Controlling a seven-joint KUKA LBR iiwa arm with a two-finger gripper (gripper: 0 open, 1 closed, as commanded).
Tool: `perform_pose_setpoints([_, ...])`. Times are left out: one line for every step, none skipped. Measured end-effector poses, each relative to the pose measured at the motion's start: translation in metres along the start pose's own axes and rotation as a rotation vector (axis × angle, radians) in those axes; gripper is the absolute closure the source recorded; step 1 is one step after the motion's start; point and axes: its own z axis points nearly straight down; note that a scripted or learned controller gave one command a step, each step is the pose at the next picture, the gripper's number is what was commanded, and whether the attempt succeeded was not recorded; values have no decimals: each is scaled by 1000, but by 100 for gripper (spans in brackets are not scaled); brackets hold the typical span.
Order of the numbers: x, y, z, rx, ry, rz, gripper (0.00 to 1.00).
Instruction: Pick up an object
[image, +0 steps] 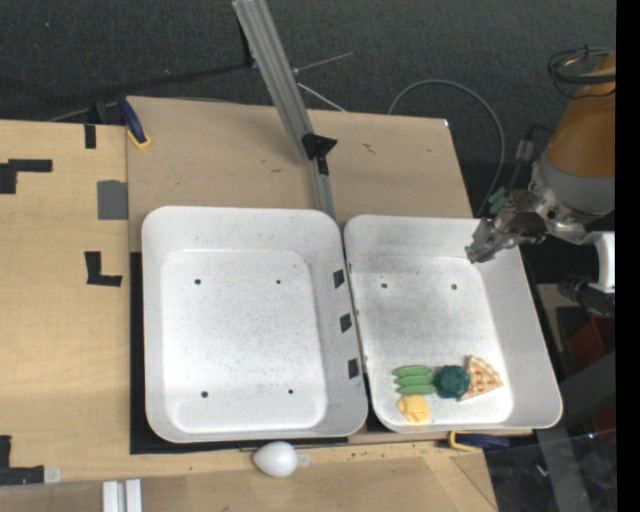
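**Gripper at the far rim, toys bunched in the near corner**

Down at the bottom edge, a white egg-shaped object (275, 459) sits on the bench just outside the left bin (240, 225). Up into the right bin (520, 330) now: in its lower right corner, a green pea pod (413, 378), a yellow piece (414, 407) just below it, a dark teal lump (452, 381) and a waffle-patterned wedge (484, 377), all huddled together, touching or nearly so. Well apart, at the upper right of the frame, the gripper (483, 248) hangs over the bin's far right rim, grasping nothing visible; released or clenched, I cannot tell.
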Motion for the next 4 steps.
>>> perform_pose_setpoints([43, -6, 9, 4, 1, -3, 100])
perform_pose_setpoints([102, -5, 21, 4, 2, -5, 100])
perform_pose_setpoints([163, -16, 32, 5, 2, -5, 100])
perform_pose_setpoints([220, -31, 37, 5, 1, -6, 100])
